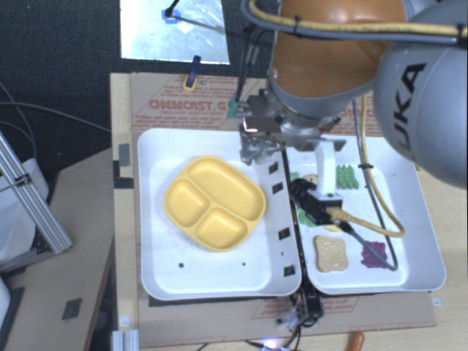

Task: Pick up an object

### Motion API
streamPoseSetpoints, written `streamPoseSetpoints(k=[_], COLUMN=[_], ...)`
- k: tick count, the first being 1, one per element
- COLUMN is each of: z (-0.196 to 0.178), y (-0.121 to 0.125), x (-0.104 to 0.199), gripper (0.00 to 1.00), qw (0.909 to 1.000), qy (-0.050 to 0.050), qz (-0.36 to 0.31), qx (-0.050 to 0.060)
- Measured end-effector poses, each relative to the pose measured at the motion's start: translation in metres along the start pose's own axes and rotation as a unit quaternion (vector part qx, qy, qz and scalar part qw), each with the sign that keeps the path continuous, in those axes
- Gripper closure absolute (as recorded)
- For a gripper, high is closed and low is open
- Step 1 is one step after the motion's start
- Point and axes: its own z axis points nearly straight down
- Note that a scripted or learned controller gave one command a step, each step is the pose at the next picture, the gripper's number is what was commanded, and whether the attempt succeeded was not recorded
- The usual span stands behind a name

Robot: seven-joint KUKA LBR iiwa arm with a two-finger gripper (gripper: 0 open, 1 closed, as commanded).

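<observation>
Even, bright overhead light. White bins point(219, 284) near overexposed; soft shadow under the yellow divided tray point(214, 202). Glare on foil sheet point(174, 19) and orange arm band point(340, 28). Arm close, slightly soft; floor dim.

Glossy yellow plastic tray point(214, 203) in smooth white plastic bins point(157, 269); matt brown cardboard point(183, 102) underneath; crinkled shiny foil sheet point(172, 20).

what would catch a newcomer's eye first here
The big grey arm with its orange band fills the upper right, its wrist hanging over the divide between the two bins. Next is the yellow divided tray in the left bin. A toast slice and purple piece lie in the right bin.
</observation>
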Motion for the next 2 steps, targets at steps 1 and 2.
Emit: streamPoseSetpoints(k=[1,2], z=[-0.011,-0.022], y=[0.001,0.001], x=[0.000,0.000], gripper=[1.00,1.00], qw=[1.0000,1.0000], qy=[0.000,0.001], qz=[-0.002,-0.004], qx=[-0.001,-0.002])
